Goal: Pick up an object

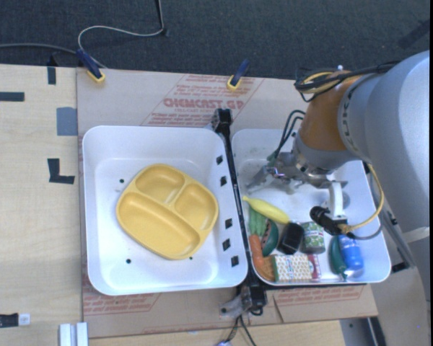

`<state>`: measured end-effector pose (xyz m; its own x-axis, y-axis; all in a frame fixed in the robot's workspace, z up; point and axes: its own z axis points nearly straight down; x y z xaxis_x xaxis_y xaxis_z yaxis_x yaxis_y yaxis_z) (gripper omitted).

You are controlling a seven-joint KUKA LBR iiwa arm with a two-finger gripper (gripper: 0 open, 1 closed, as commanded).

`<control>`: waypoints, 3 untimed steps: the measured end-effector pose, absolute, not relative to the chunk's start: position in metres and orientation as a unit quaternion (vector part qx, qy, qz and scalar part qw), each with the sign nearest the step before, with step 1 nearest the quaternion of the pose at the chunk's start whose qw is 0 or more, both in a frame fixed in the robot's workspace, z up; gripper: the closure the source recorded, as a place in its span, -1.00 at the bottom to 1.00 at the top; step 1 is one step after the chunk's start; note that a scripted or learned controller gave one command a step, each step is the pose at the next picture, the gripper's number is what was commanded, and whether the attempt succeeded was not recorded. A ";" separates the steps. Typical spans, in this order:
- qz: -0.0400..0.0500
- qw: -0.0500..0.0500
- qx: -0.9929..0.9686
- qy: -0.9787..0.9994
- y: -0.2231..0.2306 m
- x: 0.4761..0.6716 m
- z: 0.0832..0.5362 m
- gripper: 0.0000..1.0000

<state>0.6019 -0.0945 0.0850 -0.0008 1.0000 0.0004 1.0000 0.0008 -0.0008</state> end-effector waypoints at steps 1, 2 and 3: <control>0.000 -0.001 -0.707 -0.707 -0.095 0.602 0.095 1.00; 0.000 -0.001 -0.707 -0.707 -0.095 0.602 0.095 -1.00; 0.000 0.000 -0.707 -0.707 -0.093 0.631 0.085 -1.00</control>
<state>0.6306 -0.0934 0.0849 -0.0009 1.0000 0.0003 1.0000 0.0009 0.0003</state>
